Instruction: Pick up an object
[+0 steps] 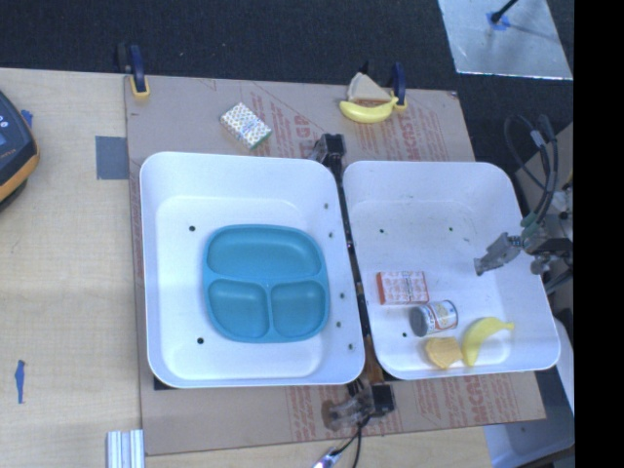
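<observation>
The objects sit clustered in the lower part of the right bin (pixel 507 188): a small red-and-white packet (pixel 403 287) lying flat, just below it a little can (pixel 435 317) on its side, and right beside that a yellow banana (pixel 484 337) with an orange-yellow piece (pixel 442 352) touching its left end. The can, banana and orange piece are packed tight against the bin's near wall, so there's little room between them. The gripper (pixel 493 255) comes in from the right edge, hanging over the bin's right side, above and to the right of the packet and well apart from all four items. Whether its fingers are apart or together, I cannot tell; it reads as one dark grey shape at this angle. Nothing appears to be in its grasp. Over in the left bin (pixel 161 183), a blue divided plate (pixel 265 283) fills the middle. Outside the bins, a second banana (pixel 367 111) and a patterned little box (pixel 245 124) rest on the cardboard.
</observation>
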`<action>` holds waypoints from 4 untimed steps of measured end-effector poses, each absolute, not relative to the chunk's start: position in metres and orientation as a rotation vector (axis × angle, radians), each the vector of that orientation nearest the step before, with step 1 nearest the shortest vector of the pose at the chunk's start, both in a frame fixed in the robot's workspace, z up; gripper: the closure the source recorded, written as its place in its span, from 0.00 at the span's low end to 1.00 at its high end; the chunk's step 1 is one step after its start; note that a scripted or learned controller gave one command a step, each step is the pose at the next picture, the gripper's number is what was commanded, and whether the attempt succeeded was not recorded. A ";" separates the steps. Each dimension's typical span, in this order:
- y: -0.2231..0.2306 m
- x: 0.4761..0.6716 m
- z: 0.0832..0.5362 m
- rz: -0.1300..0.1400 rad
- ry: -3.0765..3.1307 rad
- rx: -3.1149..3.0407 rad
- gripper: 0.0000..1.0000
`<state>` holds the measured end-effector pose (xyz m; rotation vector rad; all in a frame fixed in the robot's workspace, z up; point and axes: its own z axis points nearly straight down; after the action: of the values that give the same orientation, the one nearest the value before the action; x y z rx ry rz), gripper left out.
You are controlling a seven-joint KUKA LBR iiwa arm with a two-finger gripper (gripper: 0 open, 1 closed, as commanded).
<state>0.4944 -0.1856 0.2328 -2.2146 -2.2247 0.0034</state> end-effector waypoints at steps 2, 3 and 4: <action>-0.101 0.505 0.095 -0.001 -2.228 -2.217 0.00; -0.146 0.607 0.128 0.001 -2.226 -2.217 0.00; -0.121 0.571 0.096 -0.005 -2.229 -2.226 0.00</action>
<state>0.5710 -0.1212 0.0962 -2.2256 -2.2289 -0.0054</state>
